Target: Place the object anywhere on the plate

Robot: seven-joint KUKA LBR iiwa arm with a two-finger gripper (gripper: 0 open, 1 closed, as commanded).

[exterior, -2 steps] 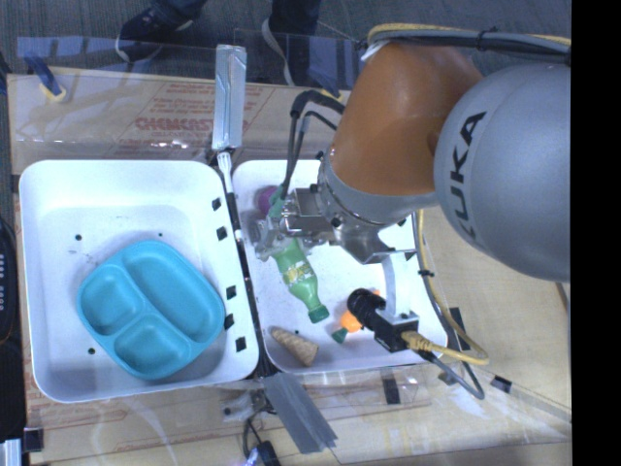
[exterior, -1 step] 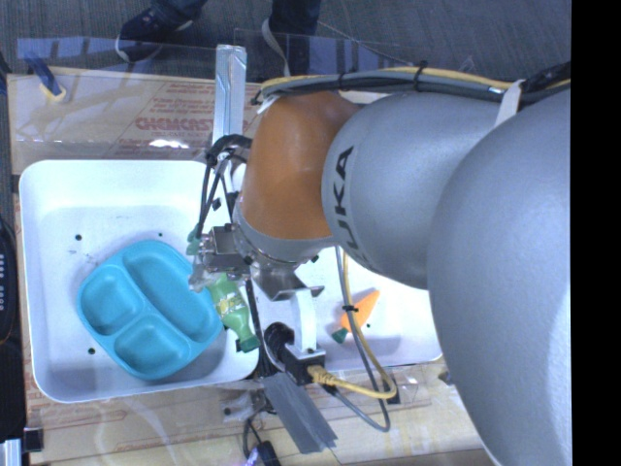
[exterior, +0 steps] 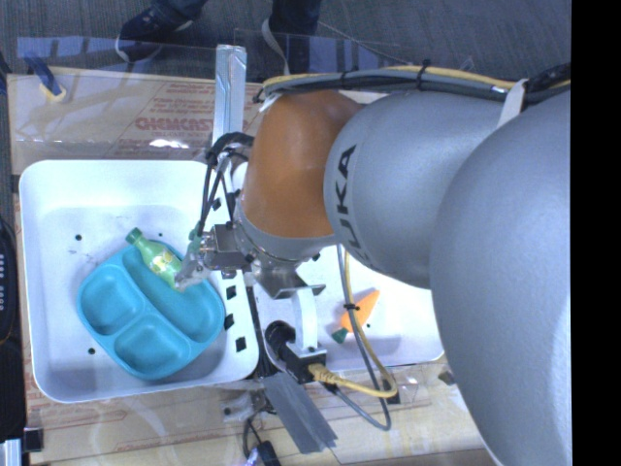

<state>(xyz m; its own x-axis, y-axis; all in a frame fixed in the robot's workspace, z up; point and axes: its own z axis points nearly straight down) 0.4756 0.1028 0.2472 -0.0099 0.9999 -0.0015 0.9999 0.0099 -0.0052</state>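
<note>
A blue divided plate (exterior: 146, 318) lies in the left white bin (exterior: 49, 212). A small green bottle (exterior: 155, 254) with a green cap lies tilted across the plate's upper rim, cap toward the upper left. My gripper (exterior: 191, 265) hangs over the plate's upper right part, right at the bottle's lower end and touching or nearly touching it. The grey arm with its orange band (exterior: 291, 163) looms over the gap between the two bins and hides much of the right bin.
An orange carrot-like toy (exterior: 360, 309) with a green end lies in the right bin (exterior: 408, 348), partly hidden behind cables. A cable loop and a dark bracket (exterior: 291, 357) hang near the front edge between the bins. A person's legs stand beyond the bench's far edge.
</note>
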